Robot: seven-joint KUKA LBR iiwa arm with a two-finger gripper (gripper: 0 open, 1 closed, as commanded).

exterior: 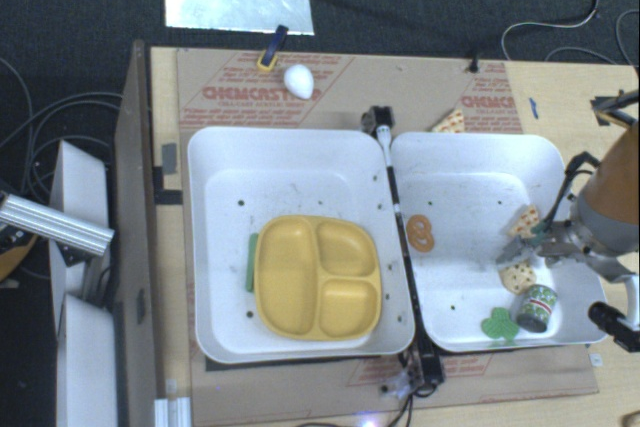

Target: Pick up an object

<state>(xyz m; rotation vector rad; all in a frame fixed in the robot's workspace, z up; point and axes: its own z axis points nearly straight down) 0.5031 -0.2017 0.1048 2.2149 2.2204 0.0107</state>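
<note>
Desk [560, 85] of pale wood, largely covered by a brown cardboard sheet [240, 85] printed with red lettering. Two shallow white bins rest side by side on the cardboard, touching along their inner edges: left bin [215, 175] and right bin [540, 160]. Behind the left bin, on the cardboard, lie a white egg-shaped object [298, 80] and, just beside it, a small yellow-and-blue item [270, 50]. A tan cracker-like piece [450, 123] sits at the right bin's rear rim.
</note>
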